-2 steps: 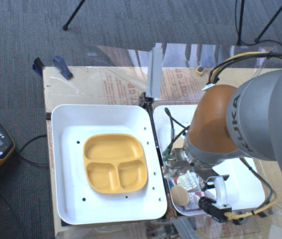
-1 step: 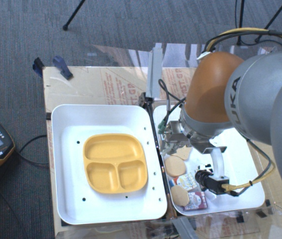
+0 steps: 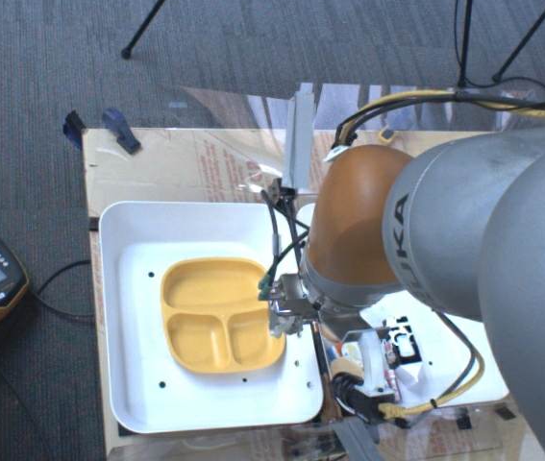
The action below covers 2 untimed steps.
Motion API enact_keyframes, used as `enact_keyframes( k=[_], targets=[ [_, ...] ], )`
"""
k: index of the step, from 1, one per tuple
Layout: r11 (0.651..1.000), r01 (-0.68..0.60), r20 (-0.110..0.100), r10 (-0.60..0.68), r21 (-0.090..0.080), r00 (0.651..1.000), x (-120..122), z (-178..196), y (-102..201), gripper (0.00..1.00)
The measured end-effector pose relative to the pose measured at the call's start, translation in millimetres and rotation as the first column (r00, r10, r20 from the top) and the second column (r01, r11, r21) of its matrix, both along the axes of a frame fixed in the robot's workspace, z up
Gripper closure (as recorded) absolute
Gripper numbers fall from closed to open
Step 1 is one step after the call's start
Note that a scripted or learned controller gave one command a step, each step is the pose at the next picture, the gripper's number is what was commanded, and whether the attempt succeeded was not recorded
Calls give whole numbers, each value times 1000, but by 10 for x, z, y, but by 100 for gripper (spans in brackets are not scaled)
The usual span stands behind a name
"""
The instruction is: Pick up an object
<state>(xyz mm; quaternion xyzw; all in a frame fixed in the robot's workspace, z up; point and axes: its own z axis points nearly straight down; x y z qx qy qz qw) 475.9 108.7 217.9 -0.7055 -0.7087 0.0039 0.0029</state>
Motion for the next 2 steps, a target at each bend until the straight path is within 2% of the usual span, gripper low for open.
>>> enact_keyframes(
  k=[1, 2],
  targets=[
    [1000, 0, 4, 0, 0, 1000, -12, 201, 543, 100],
    [1000, 0, 1, 0, -2, 1000, -26, -45, 1368, 100]
  ],
)
